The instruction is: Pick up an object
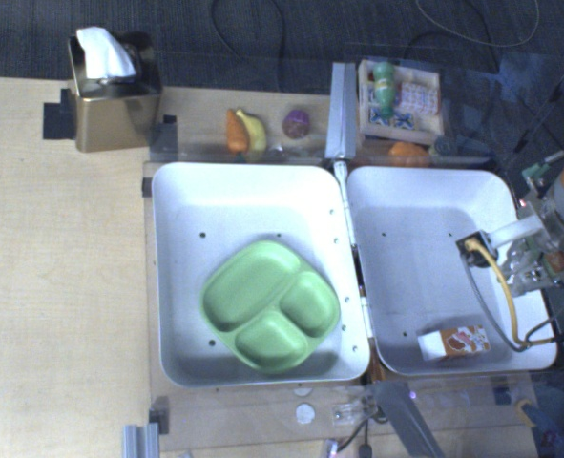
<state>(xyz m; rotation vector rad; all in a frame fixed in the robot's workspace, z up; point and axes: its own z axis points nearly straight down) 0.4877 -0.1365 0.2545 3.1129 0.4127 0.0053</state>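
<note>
A small white and orange carton (455,343) lies on its side near the front right corner of the right bin (410,218). A green divided plate (270,303) rests in the left bin (215,198), toward its front. My gripper (522,256) hangs over the right edge of the right bin, above and to the right of the carton and apart from it. A yellow cable (504,294) loops down from the wrist beside the carton. Nothing shows held in the gripper.
Behind the bins lie a toy banana and carrot (244,131), a purple ball (296,123), an orange toy (407,153) and a printed box (399,98). A brown tissue box (113,93) stands at the back left. A raised divider (350,246) separates the bins.
</note>
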